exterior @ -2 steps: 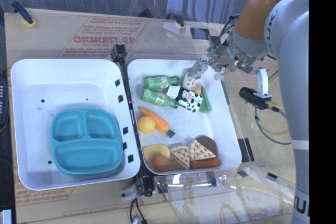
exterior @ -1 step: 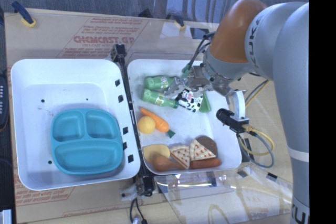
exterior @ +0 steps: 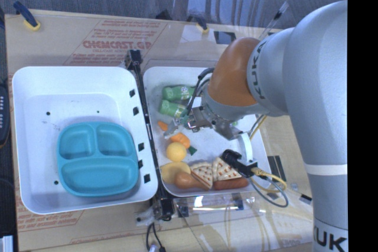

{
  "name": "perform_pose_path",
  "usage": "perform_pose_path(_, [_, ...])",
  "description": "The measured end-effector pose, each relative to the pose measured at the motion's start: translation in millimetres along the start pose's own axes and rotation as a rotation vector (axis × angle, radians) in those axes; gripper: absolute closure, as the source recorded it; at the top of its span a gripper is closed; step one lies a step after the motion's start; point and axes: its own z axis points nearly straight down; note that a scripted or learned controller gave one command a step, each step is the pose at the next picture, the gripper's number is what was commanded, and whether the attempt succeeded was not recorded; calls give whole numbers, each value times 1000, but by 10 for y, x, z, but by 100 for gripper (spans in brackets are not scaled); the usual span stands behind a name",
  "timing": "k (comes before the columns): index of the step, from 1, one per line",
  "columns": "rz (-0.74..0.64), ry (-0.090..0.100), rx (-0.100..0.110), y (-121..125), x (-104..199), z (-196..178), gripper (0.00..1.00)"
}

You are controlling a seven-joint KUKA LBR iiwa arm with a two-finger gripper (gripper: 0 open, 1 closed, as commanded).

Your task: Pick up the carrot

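Orange carrot beside one lemon, two green bottles, two waffles; gripper low, grip impossible to tell.

Bright, even overhead light. Glare on clear plastic sheet at 12 o'clock and along bench edge at 6 o'clock. Soft shadow under arm inside right bin. Slight overall softness; small items blurred.
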Motion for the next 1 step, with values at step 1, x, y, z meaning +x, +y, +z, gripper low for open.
perform_pose_path(1, [-12, -4, 3, 4, -12, -108, 100])
